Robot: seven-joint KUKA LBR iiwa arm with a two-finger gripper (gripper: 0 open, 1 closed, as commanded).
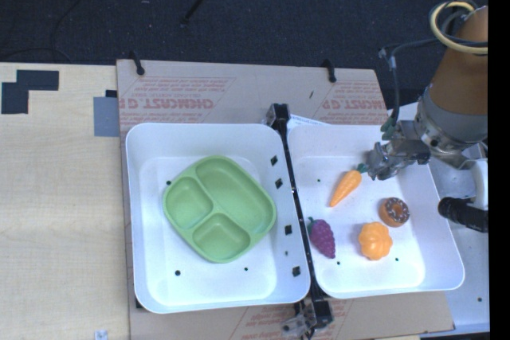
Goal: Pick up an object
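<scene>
The hand hangs over the upper part of the right-hand white bin, a little right of the frame's middle, with the grey arm and its orange band rising toward the upper right corner. Whether the hand is spread or pressed together cannot be told from this slanted view; the dark metal at its tip is too small and cluttered to read.

The nearest thing to it is a toy carrot, lying just to the lower left of the hand. The carrot's long axis runs on a diagonal: its thick, leafy end points up and right, almost under the hand, and its narrow tip points down and left toward the divider between the bins. Nothing can be seen caught in the hand, so the carrot looks to be resting on the bin floor.

Three other toys share that bin, all further down the frame: a chocolate doughnut below and slightly right of the hand, an orange fruit below that, and a purple bunch of grapes near the divider. The left-hand bin holds a green divided plate.

As a judgement, the carrot is the likely target; a grip would best close across its diagonal, after a short shift down and left.
</scene>
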